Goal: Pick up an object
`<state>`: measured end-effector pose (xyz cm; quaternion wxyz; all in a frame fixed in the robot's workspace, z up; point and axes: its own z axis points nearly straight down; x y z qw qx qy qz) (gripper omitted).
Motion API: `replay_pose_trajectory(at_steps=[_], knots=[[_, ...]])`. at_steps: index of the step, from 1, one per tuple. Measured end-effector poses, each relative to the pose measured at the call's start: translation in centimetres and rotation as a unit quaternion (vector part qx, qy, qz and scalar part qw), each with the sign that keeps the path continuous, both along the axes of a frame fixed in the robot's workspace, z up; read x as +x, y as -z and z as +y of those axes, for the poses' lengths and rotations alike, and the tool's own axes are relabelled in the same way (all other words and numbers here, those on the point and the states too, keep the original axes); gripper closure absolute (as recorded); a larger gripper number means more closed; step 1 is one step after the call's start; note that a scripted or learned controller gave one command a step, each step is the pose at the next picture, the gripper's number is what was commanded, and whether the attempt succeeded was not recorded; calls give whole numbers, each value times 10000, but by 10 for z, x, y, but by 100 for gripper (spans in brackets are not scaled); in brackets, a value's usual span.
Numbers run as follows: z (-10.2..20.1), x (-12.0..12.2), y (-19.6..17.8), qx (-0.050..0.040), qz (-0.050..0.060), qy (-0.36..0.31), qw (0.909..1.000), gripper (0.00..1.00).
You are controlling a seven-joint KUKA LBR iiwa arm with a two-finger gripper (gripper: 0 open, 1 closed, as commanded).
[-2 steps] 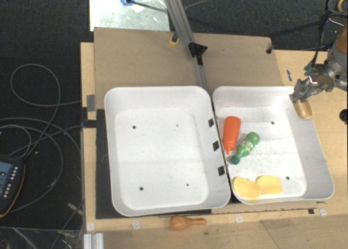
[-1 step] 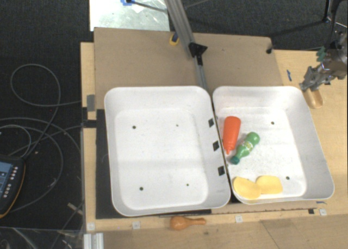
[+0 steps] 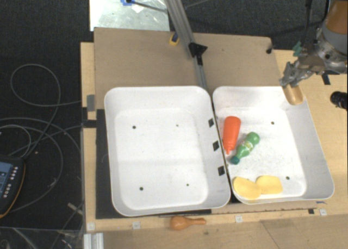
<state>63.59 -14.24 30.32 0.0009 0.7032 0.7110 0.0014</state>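
My gripper [image 3: 292, 83] hangs over the far right corner of the right bin [image 3: 321, 158]. A small tan object [image 3: 294, 95] sticks out below its fingers, which are shut on the object's top end. In the right bin lie an orange carrot [image 3: 231, 132], a green bottle [image 3: 244, 147] touching the carrot's lower end, and two yellow pieces [image 3: 247, 188] [image 3: 269, 184] side by side at the near edge.
The left bin [image 3: 117, 150] sits beside the right one, joined by black clips. A small orange gourd-shaped toy [image 3: 186, 222] lies on the bench in front of the bins. A grey pole [image 3: 182, 17] slants over the far side. Cables lie on the floor at left.
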Motion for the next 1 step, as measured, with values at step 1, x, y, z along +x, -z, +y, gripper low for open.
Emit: replay_pose_trajectory(at_steps=[1], knots=[[40,13,14,1,8,6,10000,100]])
